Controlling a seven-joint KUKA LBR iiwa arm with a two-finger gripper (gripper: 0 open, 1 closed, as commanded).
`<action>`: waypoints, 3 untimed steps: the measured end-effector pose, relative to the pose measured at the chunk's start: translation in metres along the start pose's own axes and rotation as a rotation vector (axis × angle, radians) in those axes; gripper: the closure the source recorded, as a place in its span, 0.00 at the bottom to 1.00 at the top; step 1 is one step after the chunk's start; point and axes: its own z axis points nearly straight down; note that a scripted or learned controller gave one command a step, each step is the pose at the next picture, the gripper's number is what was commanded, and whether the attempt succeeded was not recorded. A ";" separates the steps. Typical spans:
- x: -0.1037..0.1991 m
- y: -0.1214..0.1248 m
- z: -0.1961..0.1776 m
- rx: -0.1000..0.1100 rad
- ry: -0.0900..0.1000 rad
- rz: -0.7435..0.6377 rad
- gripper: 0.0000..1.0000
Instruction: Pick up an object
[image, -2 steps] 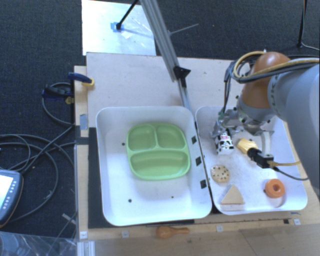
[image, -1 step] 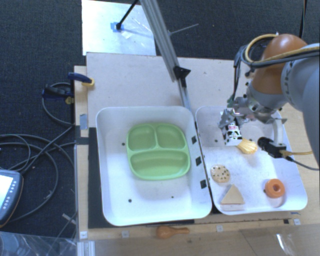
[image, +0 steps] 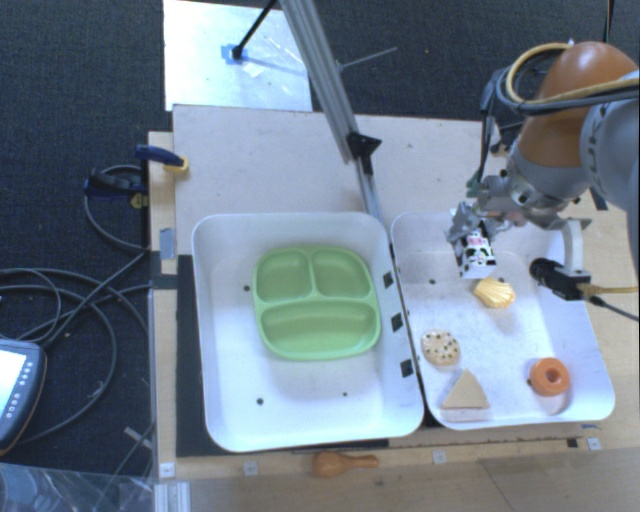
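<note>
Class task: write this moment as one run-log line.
gripper: over right white bin, far end | at fingertips: small black-and-white object | grasp: unclear | nearest: yellow shell-shaped toy

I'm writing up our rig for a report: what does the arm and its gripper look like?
The arm is grey with a rounded orange band above the wrist. Yellow and black cables loop beside that band. The gripper is a small metallic grey assembly ending in a white part with black markings.
</note>
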 end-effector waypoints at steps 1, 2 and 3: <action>0.056 0.007 -0.006 0.004 0.003 -0.005 1.00; 0.111 -0.001 -0.001 0.007 0.003 -0.005 1.00; 0.161 -0.009 0.001 0.008 0.003 -0.005 1.00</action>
